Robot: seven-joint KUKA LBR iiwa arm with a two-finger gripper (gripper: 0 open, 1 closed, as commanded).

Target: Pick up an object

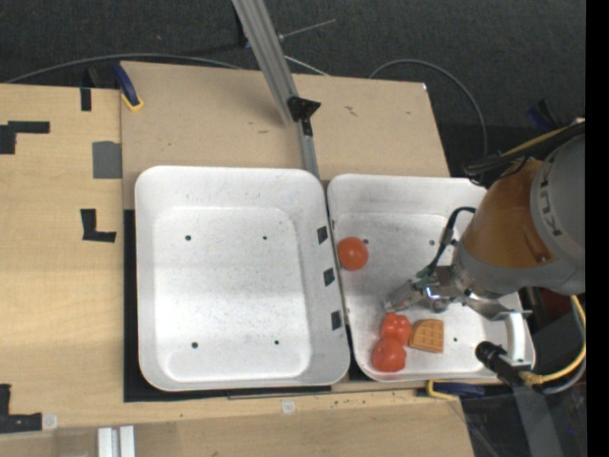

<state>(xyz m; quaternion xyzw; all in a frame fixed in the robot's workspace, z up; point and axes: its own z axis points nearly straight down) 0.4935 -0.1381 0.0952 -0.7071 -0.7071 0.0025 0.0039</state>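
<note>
Gripper (411,296) seen low in right bin (381,198); state not discernible. Nothing seen held. Red pieces (391,341) and tan waffle piece (427,335) lie just below it; orange ball (353,253) apart, left. Descent to be centred on one piece, neighbours avoided.

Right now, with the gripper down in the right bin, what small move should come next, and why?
Probably a short shift toward the near edge of the right bin, then down. The gripper sits just above the red piece and waffle-like piece, apparently holding nothing. The orange ball lies farther off, by the divider.
</note>
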